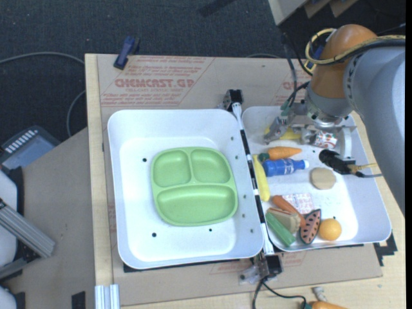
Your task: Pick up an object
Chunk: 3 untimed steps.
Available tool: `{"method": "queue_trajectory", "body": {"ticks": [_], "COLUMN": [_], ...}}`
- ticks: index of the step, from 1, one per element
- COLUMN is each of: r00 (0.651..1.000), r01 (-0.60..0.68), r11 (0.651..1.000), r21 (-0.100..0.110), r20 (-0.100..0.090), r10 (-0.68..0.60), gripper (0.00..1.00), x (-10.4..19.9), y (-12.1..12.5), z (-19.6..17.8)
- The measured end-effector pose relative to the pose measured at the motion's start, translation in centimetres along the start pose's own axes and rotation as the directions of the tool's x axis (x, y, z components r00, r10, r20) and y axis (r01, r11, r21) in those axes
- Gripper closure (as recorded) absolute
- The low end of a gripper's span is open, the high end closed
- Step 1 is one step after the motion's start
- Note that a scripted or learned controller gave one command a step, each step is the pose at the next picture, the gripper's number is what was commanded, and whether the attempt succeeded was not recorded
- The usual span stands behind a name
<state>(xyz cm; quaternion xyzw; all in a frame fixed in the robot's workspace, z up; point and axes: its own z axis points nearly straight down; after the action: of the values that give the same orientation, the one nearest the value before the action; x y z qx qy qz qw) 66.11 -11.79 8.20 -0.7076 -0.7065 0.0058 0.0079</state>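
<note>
My gripper [278, 129] hangs low over the far left corner of the right bin [376, 221], with the grey arm and its orange band behind it to the right. A yellow item [291, 134] lies right beside the gripper, partly hidden by it. Just in front lie a small carrot [284, 152] and a blue bottle [283, 167]. A yellow banana [260, 179] runs along the bin's left wall. I see nothing lifted by the gripper.
The left bin [129, 224] holds a green divided plate [193, 187]. Further forward in the right bin are a beige round piece [323, 179], an orange [329, 229], a watermelon slice [310, 226], a second carrot [284, 205] and a green item [279, 228].
</note>
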Motion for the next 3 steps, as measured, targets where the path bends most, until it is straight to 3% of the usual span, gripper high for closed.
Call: {"method": "queue_trajectory", "body": {"ticks": [1,3], "r00": [1.0,1.0], "r01": [-0.002,0.001], "r11": [1.0,1.0], "r21": [0.002,0.001], "r20": [0.003,-0.005], "r10": [0.002,-0.001], "gripper": [0.0,0.0], "x": [0.6,-2.4], "y": [0.1,0.2], "z": [0.0,0.0]}}
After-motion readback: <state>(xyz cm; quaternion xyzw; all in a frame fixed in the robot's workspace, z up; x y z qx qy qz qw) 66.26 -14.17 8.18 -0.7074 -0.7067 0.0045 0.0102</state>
